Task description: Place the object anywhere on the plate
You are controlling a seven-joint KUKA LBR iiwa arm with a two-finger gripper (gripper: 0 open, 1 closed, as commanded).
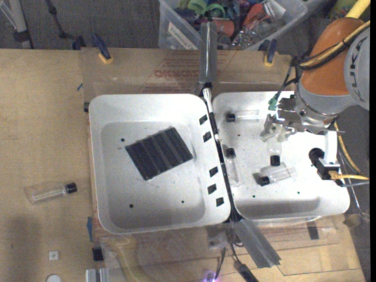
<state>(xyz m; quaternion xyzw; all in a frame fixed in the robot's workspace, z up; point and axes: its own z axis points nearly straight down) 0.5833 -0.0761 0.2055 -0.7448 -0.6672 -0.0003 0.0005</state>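
Gripper (276,131) — mine — hangs over the right bin (335,201); whether it is parted or closed I cannot tell. Left bin (103,175): holds the dark ribbed plate (159,152), lying flat. Right bin: three clear vials with black caps — one (273,174) below my gripper, one (242,116) near the far wall, one (231,164) beside the divider.

Two white bins: the left bin (106,116) holds a black ribbed plate (159,152). Clear vials with black caps (272,175) lie in the right bin (305,201). The tabletop (41,110) is tan plywood. The arm (335,63) is grey with an orange band.
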